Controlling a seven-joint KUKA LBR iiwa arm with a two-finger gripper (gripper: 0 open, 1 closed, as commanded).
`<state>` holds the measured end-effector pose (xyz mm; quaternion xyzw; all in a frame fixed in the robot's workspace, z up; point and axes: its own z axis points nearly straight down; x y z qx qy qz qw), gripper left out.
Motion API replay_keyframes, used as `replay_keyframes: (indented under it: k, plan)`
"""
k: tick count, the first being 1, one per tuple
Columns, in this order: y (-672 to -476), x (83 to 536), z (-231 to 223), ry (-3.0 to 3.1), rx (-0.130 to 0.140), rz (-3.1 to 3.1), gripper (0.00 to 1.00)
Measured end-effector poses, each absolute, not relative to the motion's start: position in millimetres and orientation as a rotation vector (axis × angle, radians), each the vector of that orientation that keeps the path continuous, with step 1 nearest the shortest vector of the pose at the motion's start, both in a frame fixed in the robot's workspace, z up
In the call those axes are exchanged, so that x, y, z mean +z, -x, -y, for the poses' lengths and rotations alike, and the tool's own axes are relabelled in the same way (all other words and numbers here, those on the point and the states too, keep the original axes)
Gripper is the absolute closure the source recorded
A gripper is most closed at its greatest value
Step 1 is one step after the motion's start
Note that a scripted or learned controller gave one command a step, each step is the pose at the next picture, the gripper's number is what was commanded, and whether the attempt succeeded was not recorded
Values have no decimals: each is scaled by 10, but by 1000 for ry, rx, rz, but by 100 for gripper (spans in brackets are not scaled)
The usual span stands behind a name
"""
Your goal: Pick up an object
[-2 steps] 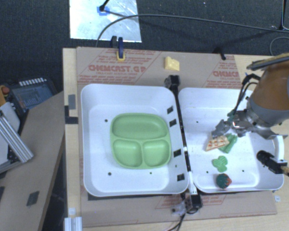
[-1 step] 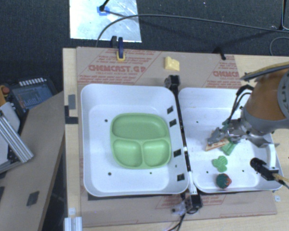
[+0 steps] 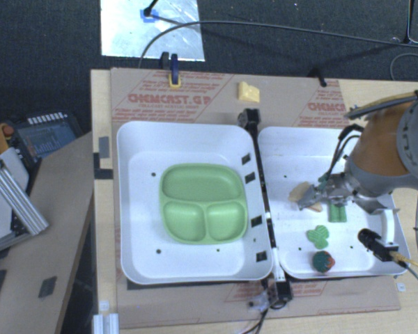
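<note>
Grey metal pincer (image 3: 308,199) low in the right white bin (image 3: 292,152), grip state unclear, tan lump (image 3: 301,189) touching its tip, bumpy green object (image 3: 319,236) and round green-red ball (image 3: 323,261) nearby, smooth green three-part tray (image 3: 200,203) in the left bin (image 3: 146,152).

Green 3-compartment tray (image 3: 200,203) sits in left white bin (image 3: 136,145). Cardboard sheet (image 3: 216,96) w/ red print lies under both bins. Yellow block (image 3: 249,92) rests on it near back edge; blue/yellow clamp (image 3: 173,69) at its back-left.
</note>
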<state>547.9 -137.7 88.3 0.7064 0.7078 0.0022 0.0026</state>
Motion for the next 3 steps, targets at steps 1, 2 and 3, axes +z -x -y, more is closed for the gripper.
replay_keyframes:
  k: [1,2,3]
  plan:
    - [-5508,1021,1417,-2205,11,-2205,100]
    - [-5480,1462,1426,-2215,4,-2221,100]
    - [-5531,2034,1527,-2213,5,-2220,100]
